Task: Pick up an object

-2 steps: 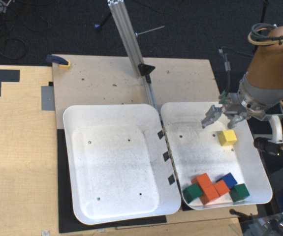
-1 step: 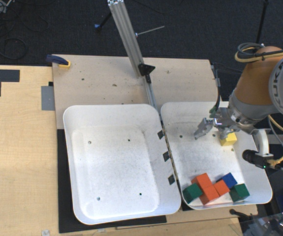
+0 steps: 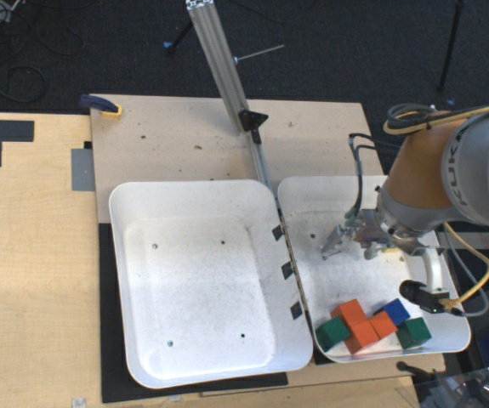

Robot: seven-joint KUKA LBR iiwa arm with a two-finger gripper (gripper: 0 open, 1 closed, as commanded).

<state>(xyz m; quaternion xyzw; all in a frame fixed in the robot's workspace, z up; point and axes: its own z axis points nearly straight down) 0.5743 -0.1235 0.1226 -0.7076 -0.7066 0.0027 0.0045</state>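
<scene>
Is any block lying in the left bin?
No, the blocks all sit clustered in the right bin's near corner.

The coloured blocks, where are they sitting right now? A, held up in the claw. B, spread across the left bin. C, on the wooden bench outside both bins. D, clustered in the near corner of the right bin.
D: the coloured blocks, orange, green and blue, lie bunched together in the near corner of the right bin, apart from the claw, which is further up the same bin.
</scene>
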